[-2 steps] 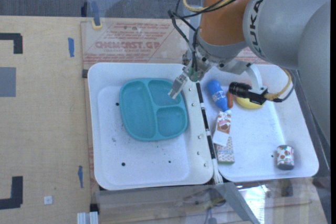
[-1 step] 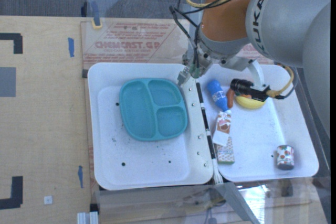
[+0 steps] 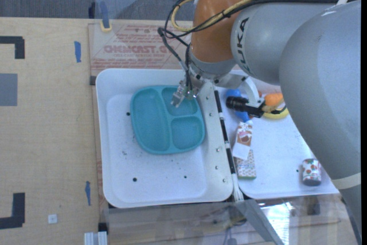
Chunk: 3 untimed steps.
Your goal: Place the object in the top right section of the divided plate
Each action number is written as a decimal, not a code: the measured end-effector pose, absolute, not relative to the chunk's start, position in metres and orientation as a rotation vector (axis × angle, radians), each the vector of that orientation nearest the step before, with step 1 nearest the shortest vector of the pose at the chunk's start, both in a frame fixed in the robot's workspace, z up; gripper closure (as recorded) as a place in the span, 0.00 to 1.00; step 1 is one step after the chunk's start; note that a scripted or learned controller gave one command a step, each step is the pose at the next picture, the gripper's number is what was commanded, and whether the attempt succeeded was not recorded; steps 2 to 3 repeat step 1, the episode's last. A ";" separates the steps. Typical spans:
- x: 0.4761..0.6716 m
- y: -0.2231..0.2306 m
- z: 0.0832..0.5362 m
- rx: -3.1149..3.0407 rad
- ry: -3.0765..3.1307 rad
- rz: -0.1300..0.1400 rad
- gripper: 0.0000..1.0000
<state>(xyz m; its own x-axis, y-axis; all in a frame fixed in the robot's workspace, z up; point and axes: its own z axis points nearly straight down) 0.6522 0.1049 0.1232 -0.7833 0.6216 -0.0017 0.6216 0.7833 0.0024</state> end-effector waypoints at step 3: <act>0.639 0.087 0.187 0.764 3.040 0.005 1.00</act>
